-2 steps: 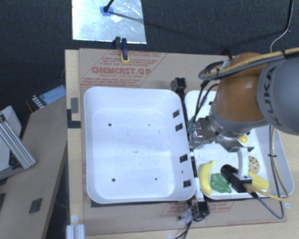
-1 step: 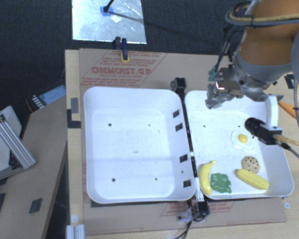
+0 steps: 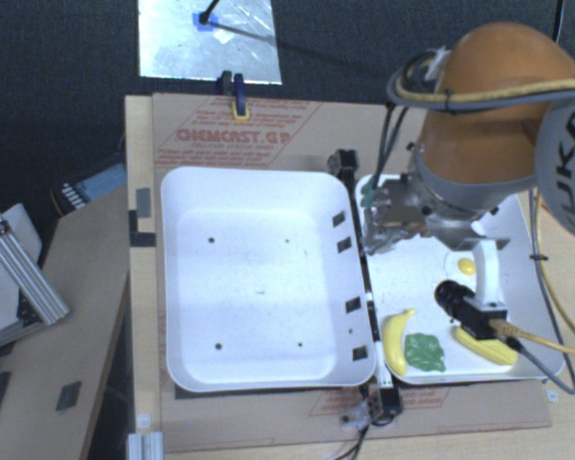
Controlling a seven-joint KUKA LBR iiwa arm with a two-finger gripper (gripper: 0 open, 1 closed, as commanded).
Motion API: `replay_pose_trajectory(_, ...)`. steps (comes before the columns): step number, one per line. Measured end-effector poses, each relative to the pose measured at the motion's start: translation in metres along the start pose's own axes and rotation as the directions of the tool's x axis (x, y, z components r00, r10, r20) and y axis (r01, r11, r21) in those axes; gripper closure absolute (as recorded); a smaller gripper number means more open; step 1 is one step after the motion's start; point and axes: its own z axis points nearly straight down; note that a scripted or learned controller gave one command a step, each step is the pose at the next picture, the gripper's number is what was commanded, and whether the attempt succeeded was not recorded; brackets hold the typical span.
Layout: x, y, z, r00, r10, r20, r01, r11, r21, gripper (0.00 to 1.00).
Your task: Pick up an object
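Gripper (image 3: 395, 220) low over the right bin (image 3: 517, 367), near its upper left corner; cannot tell how the jaws stand. Best to centre over one object before closing. Right bin: banana (image 3: 397, 341), green piece (image 3: 425, 352), second yellow fruit (image 3: 487, 347). Left bin (image 3: 187, 353) bare

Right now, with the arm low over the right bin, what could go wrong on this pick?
1. The gripper sits close to the divider clips at the bin's left wall; it may clip them or the rim.
2. The bananas and green piece lie at the near end of the right bin, away from the gripper; closing here likely grabs nothing.
3. The yellow cable drapes by the right banana and could snag.
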Motion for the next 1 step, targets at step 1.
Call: replay_pose_trajectory(1,0.0754,-0.0081,-0.0133,1.0,-0.002,-0.001,0.002,1.0,-0.002,1.0)
